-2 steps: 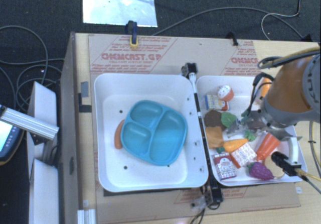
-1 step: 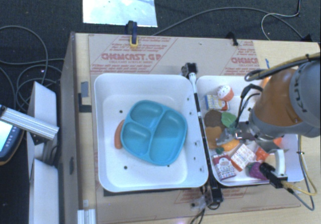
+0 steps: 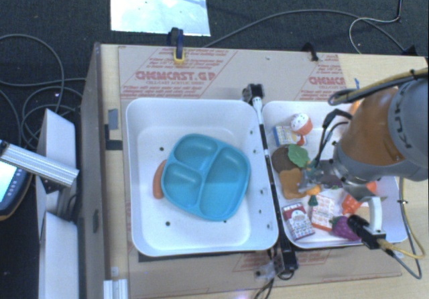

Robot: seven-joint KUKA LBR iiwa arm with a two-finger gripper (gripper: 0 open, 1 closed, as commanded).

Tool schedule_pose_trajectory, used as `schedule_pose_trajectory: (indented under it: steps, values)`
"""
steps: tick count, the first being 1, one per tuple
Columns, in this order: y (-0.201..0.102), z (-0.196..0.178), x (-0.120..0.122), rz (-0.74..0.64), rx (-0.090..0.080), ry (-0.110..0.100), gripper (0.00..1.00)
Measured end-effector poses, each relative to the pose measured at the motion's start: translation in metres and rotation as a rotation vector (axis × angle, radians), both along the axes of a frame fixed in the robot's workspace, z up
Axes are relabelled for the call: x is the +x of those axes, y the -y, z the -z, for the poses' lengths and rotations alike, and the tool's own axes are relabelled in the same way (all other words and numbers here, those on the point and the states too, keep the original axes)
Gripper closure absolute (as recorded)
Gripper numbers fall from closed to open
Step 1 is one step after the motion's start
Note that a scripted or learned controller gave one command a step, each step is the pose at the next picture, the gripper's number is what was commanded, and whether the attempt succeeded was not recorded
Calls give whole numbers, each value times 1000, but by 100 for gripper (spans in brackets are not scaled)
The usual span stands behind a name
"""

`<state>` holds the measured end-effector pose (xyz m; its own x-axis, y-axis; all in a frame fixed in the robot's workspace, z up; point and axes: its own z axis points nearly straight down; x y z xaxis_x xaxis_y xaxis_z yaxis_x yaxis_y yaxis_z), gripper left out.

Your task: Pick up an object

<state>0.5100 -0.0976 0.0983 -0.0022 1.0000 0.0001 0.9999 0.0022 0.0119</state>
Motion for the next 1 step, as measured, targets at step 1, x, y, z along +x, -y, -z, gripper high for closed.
schedule_pose_trajectory:
  steps: [1]
  values:
    - [-54,-102,22,-1,0,-8,100]
